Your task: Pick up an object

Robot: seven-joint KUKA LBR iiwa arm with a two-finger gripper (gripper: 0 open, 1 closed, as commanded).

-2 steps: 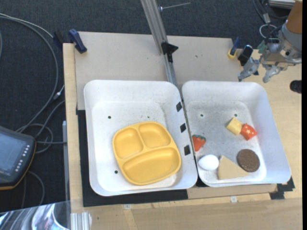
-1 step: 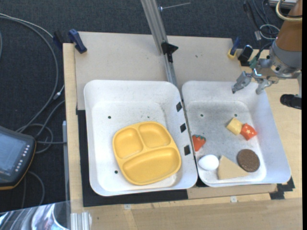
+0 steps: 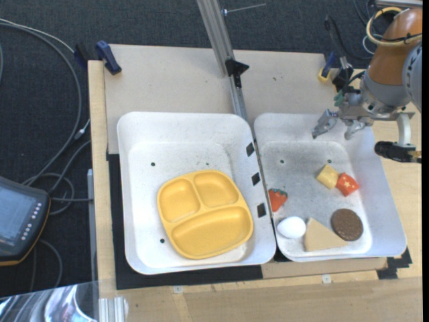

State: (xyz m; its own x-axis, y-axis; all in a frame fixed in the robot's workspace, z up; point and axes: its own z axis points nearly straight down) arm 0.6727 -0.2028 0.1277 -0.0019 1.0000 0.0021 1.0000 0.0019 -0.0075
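The right bin (image 3: 375, 180) holds several small items: a yellow block (image 3: 327, 176) with an orange-red piece (image 3: 346, 184) touching its right side, a brown round cookie (image 3: 346, 224), a tan wedge (image 3: 322, 237), a white egg (image 3: 291, 227) and a red strawberry-like piece (image 3: 277, 197) by the left wall. My gripper (image 3: 338, 127) hangs over the bin's far right corner, above and well behind these items. Its fingers (image 3: 322, 125) are spread apart with nothing between them.
The left bin (image 3: 134, 146) carries a yellow three-compartment plate (image 3: 204, 213). A slanted metal pole (image 3: 218, 25) runs down to the gap between the bins. Blue clamps (image 3: 107, 56) sit at the board's far corners. A tablet (image 3: 17, 223) lies off the bench at left.
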